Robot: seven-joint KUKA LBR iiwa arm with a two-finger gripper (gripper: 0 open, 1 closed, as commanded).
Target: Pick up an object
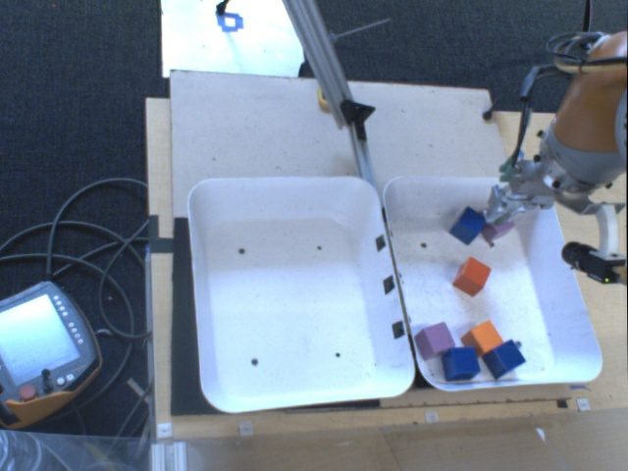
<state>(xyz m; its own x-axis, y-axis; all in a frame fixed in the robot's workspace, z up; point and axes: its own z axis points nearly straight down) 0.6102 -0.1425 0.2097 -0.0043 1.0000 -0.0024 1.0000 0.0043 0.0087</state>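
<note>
My claw [502, 216] hangs low over the far part of the right bin [579, 302], reached in from the bin's right side, with my grey wrist and orange band rising behind it. Just at its tip sits a small purple block [498, 230], partly hidden under me, and touching that block's left side is a blue cube [468, 226]. Whether my claw is spread or closed, I cannot tell from this angle, nor whether the purple block is actually between my tips or merely beneath them. Taking the right bin as my landmark: near its middle lies an orange cube [472, 276], alone and tilted. Along its near edge sits a cluster of four, a pale purple cube [434, 340] at the left, an orange block [482, 337] beside it, and two blue cubes [460, 363] [503, 358] in front, all pressed close together. To the left of the right bin, sharing a wall with it, is the left bin [211, 263]. Both rest on the tabletop [412, 116], and a metal pole [319, 42] slants in from beyond the bins' far edge. A teach pendant [39, 351] with cables lies on the floor, well to the left of both bins.
</note>
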